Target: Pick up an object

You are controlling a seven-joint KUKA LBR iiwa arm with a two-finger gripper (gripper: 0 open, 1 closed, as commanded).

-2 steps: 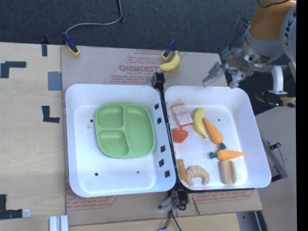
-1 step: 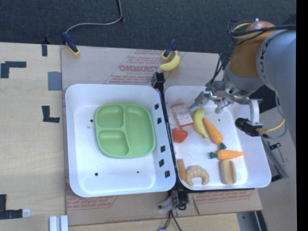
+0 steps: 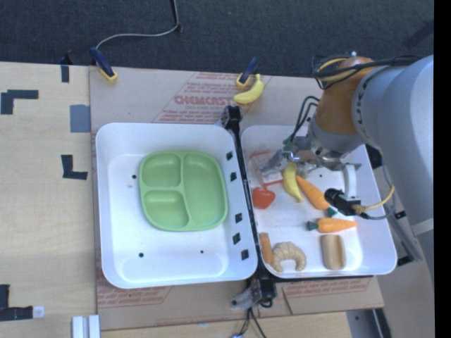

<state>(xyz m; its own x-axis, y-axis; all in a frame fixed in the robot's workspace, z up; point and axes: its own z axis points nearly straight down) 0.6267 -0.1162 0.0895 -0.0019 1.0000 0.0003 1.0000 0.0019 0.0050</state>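
Worktop (image 3: 42, 189): pale wood with a cardboard sheet under two white bins.

My arm (image 3: 394, 111): grey, with an orange band above the wrist, reaching in from the right over the right bin.

Left bin (image 3: 116, 259): holds a green divided plate (image 3: 184, 191), lying flat near its middle.

Right bin (image 3: 380, 255): holds the small play-food pieces listed below.

My hand (image 3: 299, 159): low over the upper part of the right bin, just above the banana. I cannot tell whether it is apart or together, and nothing shows gripped in it.

Croissant (image 3: 289, 255): near the bin's front edge, left of the bread roll.

Bread roll (image 3: 332, 251): front right part of the bin.

Banana (image 3: 290, 180): yellow, directly beneath my hand, touching the upper carrot.

Carrot, upper (image 3: 312, 192): slanting down to the right from the banana.

Carrot, lower (image 3: 334, 224): lying across, above the bread roll.

Tomato (image 3: 263, 197): red, by the bin's left wall.

Yellow clamp (image 3: 248, 90): on the cardboard behind the bins.
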